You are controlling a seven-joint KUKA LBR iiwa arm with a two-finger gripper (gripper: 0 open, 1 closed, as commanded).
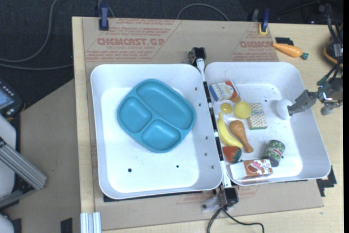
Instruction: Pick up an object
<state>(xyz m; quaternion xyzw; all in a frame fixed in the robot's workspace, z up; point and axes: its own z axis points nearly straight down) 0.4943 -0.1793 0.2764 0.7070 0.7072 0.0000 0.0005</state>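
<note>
Camera view takes in a brown board surface (163, 35) printed with red lettering, carrying two shallow white bins side by side. On the left side, the left bin (109, 172) holds a blue divided plate (156, 115) with three compartments, lying flat toward the bin's upper middle. Beside it, the right bin (311, 139) holds a cluster of small things along its left side and lower part. Nearest the bin's upper left lies a small white and red carton (223, 90). Just below it sits a yellow round fruit (242, 110), and beside that, to the right, a small patterned packet (257, 117). A yellow banana (227, 132) runs down along the bin's left wall, with a tan drumstick-shaped piece (240, 132) lying just beside it, seemingly touching. Below them a red strawberry-like piece (232, 154) rests near the lower left corner. A green can (274, 151) lies on its side toward the lower right, and a white and red box (255, 168) lies flat just below it by the bin's lower wall.

At the right edge, the gripper (294, 106) reaches over the right bin's right part, near a small white piece (282, 108). Whether its grip is apart or together, I cannot tell. An orange carrot (288, 50) lies on the surface outside the bins, above the right bin's upper right corner.
</note>
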